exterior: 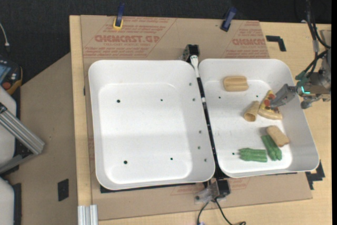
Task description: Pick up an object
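Objects for picking are gathered in the right bin (295, 160); the left bin (100, 113) is seen beside it across the centre divider. From left to right in the right bin are shown a tan bun (235, 83) near the far wall, a green pod (253, 155) near the front wall, a cone (252, 111), a pizza slice (270, 104), and a tan block (277, 135) lying against a second green piece (272, 148). The gripper (283, 95) is seen low at the right side of this bin, just beside the pizza slice and possibly touching it. Whether it is released or clenched cannot be told, and nothing is visibly grasped. The step in hand is judged to be the approach or closing on the slice. Next, a firm closure and a straight lift would be called for.
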Controlling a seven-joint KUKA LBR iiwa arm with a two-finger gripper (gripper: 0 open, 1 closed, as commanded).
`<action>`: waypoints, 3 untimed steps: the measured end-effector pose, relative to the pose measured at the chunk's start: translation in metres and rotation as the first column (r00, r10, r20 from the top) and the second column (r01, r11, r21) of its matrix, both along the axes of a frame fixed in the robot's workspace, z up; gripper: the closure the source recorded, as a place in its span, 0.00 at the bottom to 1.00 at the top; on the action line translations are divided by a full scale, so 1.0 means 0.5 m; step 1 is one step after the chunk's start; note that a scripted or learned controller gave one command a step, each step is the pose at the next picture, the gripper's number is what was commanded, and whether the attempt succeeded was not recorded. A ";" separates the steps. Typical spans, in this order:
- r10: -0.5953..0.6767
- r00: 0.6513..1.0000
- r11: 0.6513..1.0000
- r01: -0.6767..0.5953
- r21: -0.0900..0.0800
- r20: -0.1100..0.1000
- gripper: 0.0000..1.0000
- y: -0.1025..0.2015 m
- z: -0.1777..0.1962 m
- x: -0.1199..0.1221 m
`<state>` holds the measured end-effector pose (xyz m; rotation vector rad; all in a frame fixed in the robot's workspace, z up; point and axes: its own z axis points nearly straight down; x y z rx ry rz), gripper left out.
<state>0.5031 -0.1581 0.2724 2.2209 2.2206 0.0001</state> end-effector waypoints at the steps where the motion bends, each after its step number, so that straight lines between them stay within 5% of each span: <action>1: -0.009 1.000 1.000 0.009 0.000 -0.008 0.00 -0.140 -0.104 -0.054; 2: 0.002 1.000 1.000 -0.002 -0.010 0.021 0.00 -0.133 0.486 -0.047; 3: 0.001 1.000 1.000 -0.001 -0.005 0.007 1.00 -0.132 0.488 -0.046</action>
